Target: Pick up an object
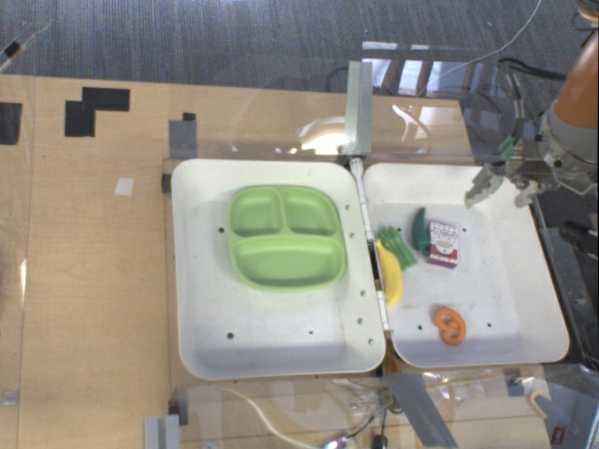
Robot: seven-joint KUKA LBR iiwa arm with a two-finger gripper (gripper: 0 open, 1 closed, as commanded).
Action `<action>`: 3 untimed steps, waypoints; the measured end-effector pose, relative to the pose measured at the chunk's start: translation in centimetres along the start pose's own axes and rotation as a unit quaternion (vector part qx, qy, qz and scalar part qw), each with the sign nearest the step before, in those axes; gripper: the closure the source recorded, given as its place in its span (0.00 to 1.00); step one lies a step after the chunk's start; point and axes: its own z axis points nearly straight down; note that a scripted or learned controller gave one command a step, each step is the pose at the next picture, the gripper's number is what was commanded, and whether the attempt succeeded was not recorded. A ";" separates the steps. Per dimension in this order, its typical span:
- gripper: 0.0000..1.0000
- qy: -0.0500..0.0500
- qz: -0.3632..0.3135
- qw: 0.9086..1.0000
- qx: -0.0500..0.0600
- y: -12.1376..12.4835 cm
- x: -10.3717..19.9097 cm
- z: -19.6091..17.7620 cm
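Two bins, five items; gripper (500, 187) open, gripping nothing.
Left bin (201, 251): one green tray (284, 237). Right bin (524, 279): one banana (390, 276), one green vegetable (419, 230), one carton (443, 243), one orange piece (450, 325).

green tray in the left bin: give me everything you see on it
The tray looks like light green matte plastic, a rounded rectangle with three compartments: two small ones at the far side, one wide one at the near side. It lies flat, upright, slightly rotated, about mid left bin. Nothing sits in it or touches it.
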 end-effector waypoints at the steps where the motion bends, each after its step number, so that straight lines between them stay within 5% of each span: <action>1: 0.00 0.000 0.028 1.000 0.000 2.3 -1.5 7.2; 2: 0.00 0.000 0.018 1.000 -0.001 0.2 1.0 15.6; 3: 1.00 0.001 0.016 1.000 -0.001 0.4 1.1 14.7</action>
